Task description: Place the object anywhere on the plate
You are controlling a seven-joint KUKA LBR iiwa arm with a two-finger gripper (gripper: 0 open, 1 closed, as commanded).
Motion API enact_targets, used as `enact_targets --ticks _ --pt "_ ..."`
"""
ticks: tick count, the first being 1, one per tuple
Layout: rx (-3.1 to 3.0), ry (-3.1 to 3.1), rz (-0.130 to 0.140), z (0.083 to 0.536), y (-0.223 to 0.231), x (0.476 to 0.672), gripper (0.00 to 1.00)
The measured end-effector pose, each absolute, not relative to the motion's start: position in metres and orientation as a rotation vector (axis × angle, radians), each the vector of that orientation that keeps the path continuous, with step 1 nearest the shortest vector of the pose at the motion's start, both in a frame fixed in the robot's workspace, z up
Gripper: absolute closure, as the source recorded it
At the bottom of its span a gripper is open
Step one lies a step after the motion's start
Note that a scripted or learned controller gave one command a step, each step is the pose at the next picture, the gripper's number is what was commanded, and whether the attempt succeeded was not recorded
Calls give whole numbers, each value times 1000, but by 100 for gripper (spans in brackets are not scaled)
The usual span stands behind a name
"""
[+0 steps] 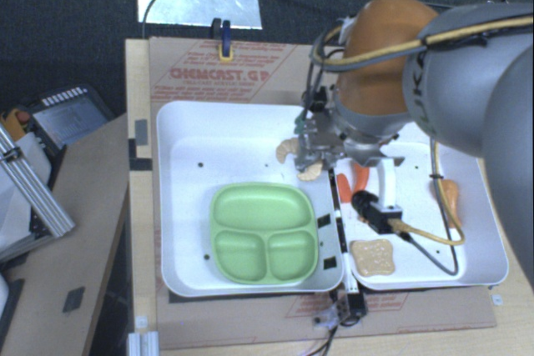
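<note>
A light green plate (263, 231) with three compartments lies in the front of the left bin (188, 171). My gripper (314, 152) hangs over the right side of that bin, just behind the plate's far right corner. A small tan curved object (288, 150) pokes out to the gripper's left. Another tan bit (310, 172) shows just below the gripper. I cannot tell whether these are one thing, or whether the gripper holds it. The arm's orange band and grey body cover the back of the right bin.
In the right bin (476, 263) lie an orange carrot-like piece (360, 177), a tan toast-like slice (373, 257) at the front, and a tan-orange elongated thing (449, 198) on the right. A divider wall (338, 221) separates the bins.
</note>
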State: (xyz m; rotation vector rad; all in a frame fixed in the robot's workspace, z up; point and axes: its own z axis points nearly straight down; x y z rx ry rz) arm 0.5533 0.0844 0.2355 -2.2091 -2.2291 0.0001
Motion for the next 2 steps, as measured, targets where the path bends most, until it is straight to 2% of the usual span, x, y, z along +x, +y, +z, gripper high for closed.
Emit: enact_targets --ticks 1,2 --pt "-2209 -2230 -1 234 134 528 100" --pt "-2218 -2225 0 234 130 530 0"
